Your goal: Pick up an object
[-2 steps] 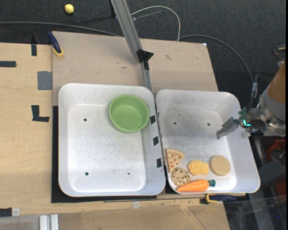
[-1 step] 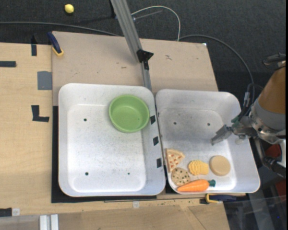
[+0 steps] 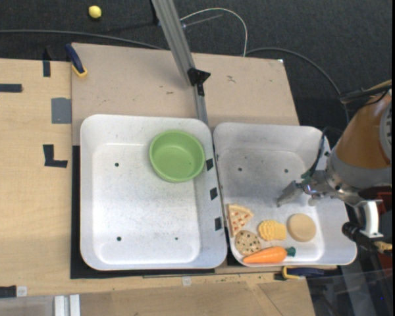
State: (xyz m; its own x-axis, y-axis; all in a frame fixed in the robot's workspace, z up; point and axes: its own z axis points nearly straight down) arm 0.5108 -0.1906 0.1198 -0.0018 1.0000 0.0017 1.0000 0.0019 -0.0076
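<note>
2 bins (image 3: 92, 176); L: bowl (image 3: 177, 155), R: toy food (image 3: 271, 230)

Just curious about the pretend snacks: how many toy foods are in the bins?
5, all in the right bin's near corner: pizza slice, cookie, yellow corn piece, tan bun, carrot. None seem hidden.

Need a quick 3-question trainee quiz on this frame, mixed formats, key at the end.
1. True or false: the green bowl sits in the right bin.
2. Which item lies nearest the right bin's front rim? A) carrot B) pizza slice C) round tan piece
3. Fill in: the hand hovers over the ____ bin.

Key: 1 false, the bowl is in the left bin. 2 A. 3 right; it sits above bare floor behind the food, holding nothing.
</note>
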